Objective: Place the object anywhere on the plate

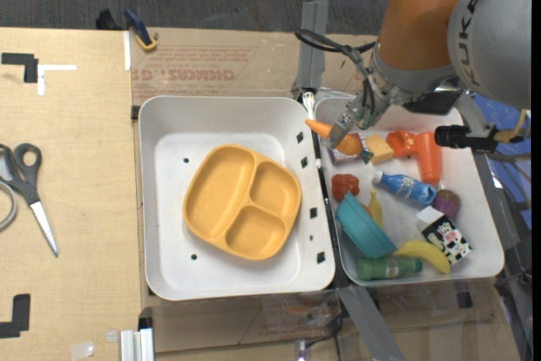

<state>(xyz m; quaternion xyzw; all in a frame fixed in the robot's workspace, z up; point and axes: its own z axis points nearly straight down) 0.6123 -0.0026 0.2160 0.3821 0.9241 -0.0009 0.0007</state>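
- One yellow plate (243,202) with three compartments is seen in the left bin (161,182), lower centre of the frame; nothing is sitting on it
- One gripper (351,124) is found at the upper left of the right bin (482,258); spread or pressed together, honestly can't be told
- One orange carrot (319,128) is spotted just beside the gripper
- Also counted in that bin: one blue bottle (406,188), one teal bowl (363,226), one banana (423,254), one green bottle (387,268)
- One pair of scissors (30,194) is left at far left
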